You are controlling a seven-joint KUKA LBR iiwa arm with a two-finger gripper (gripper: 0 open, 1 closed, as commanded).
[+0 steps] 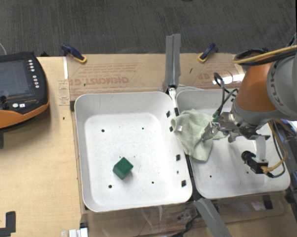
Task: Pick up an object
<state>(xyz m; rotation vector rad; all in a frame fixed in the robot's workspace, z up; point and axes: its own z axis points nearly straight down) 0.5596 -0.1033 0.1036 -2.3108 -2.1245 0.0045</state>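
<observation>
**End effector on cloth in right bin**

Surface (38, 184): cardboard-covered, two white bins side by side. Left bin (91, 157) holds a green cube (123, 168), lower-middle, well apart from the arm. Right bin (230, 183) holds a pale green cloth (193, 133), bunched against the divider at the bin's left edge. Arm (265, 91) reaches in from the right. End effector (211, 132) is at the cloth's right edge, touching it; fingers closed on a fold of cloth. Teach pendant (14, 89) sits far left.
</observation>
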